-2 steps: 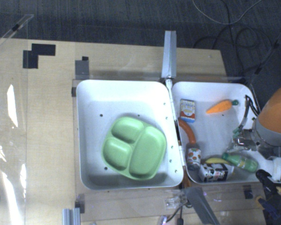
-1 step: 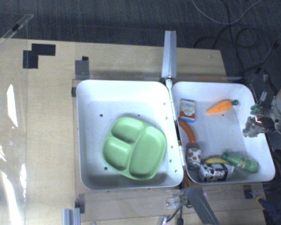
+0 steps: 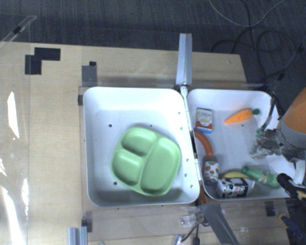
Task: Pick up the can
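Bench (image 3: 46,152): pale wood, with black tape marks toward 10 o'clock.
Left bin (image 3: 99,137): shallow and white, on the left half of the bench top.
Green tray (image 3: 147,161): a divided plate with three wells, lying a little toward 5 o'clock of the left bin's centre, tilted askew.
Right bin (image 3: 229,142): white, side by side with the left one, their rims meeting along a grey rail.
Small carton (image 3: 204,120): white, red and blue, at 11 o'clock in the right bin, near the dividing wall.
Sausage (image 3: 205,144): reddish-brown and curved, just at 6 o'clock of the carton, running down along the bin's left wall.
Can (image 3: 210,170): small, printed label in brown and white, at 7 o'clock in the right bin, touching the lower end of the sausage (apparently upright, though it is too small to be sure).
Black-and-white box (image 3: 233,188): at 6 o'clock, just beside the can, against the near wall.
Banana (image 3: 233,175): yellow, resting along the top of that box.
Carrot (image 3: 240,116): orange with a green tip, at 1 o'clock in the bin.
Green bottle (image 3: 261,176): lying on its side at 5 o'clock.
Gripper (image 3: 266,143): at 3 o'clock over the right bin, well apart from the can; whether its grasp is wide or narrow cannot be told.
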You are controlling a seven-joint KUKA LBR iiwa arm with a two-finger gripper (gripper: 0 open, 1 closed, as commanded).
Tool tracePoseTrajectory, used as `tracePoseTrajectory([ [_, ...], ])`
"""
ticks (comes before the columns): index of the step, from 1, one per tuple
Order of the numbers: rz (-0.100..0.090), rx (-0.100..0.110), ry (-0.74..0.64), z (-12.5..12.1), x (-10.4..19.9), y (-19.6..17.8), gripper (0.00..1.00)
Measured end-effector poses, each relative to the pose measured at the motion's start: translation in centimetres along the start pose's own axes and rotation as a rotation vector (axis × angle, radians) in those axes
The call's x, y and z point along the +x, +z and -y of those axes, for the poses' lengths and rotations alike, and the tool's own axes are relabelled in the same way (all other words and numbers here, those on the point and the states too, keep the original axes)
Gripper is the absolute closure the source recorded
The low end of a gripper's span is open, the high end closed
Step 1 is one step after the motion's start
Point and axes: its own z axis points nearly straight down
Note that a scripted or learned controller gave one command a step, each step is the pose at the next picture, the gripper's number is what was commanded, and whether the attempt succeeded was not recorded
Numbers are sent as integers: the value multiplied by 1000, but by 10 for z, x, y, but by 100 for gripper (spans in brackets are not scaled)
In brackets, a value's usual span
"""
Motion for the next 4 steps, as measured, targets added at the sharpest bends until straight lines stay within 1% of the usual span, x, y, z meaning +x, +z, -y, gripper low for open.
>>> tracePoseTrajectory([
  [1, 1, -4, -314, 20, 45, -1, 100],
  [2, 1, -1, -567, 4, 49, -1, 100],
  [3, 3, -3, -648, 26, -12, -1, 100],
  [4, 0, 2, -852, 27, -11, -77, 100],
])
